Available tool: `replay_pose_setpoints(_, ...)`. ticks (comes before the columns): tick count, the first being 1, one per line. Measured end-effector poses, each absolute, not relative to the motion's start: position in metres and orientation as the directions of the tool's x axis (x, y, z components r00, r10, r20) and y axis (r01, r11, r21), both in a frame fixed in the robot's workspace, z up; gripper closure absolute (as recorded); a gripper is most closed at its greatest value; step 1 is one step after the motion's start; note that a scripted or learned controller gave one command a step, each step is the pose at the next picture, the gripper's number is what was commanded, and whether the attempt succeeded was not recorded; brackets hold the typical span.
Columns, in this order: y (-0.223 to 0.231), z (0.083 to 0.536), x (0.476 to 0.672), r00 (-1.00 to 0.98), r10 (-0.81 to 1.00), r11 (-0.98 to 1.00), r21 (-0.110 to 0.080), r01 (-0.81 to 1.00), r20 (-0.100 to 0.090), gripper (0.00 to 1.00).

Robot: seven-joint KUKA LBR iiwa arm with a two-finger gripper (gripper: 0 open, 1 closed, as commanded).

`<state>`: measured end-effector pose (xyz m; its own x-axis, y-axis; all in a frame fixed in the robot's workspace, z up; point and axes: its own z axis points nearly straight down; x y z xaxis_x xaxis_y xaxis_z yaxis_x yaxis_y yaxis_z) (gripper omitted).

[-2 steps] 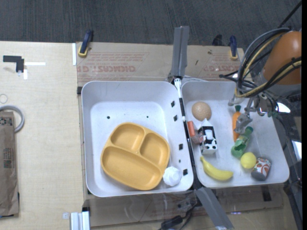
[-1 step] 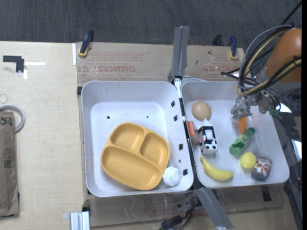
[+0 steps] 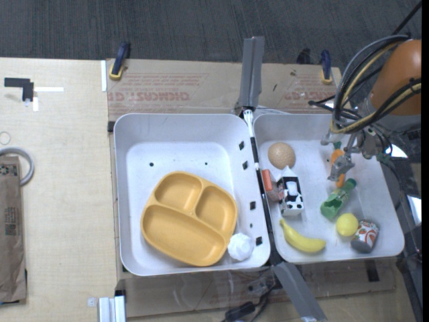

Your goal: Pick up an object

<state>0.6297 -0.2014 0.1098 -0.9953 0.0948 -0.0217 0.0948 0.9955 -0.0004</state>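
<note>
Two shallow white bins sit side by side on the counter (image 3: pixel 60 180), the left bin (image 3: pixel 127 200) in the middle of the frame and the right bin (image 3: pixel 392 206) toward the right edge. The arm (image 3: pixel 402 79), grey with an orange band, comes in from the upper right, and its end effector (image 3: pixel 338 166) hangs over the upper right part of the right bin; whether it is open or closed cannot be told from this angle, since cables and an orange object (image 3: pixel 340 158) crowd that spot. Just below it lies a green bottle-like item (image 3: pixel 335 203), tilted. A tan egg-shaped object (image 3: pixel 282 155) rests near the bin's upper left, with a black-and-white carton (image 3: pixel 291 196) below it and a small red piece (image 3: pixel 267 178) against the dividing wall. A banana (image 3: pixel 301 239) lies along the lower edge, a yellow lemon-like ball (image 3: pixel 346 225) to its right, and beside that a rounded item in grey, white and orange (image 3: pixel 365 236). The left bin holds a yellow divided plate (image 3: pixel 190 217), with a white crumpled ball (image 3: pixel 240 247) touching its lower right rim.
</note>
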Motion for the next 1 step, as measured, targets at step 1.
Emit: replay_pose_setpoints(1,-0.2217,0.0938,0.6429,-0.999,-0.034,0.999,-0.002,-0.034,-0.008,0.0)
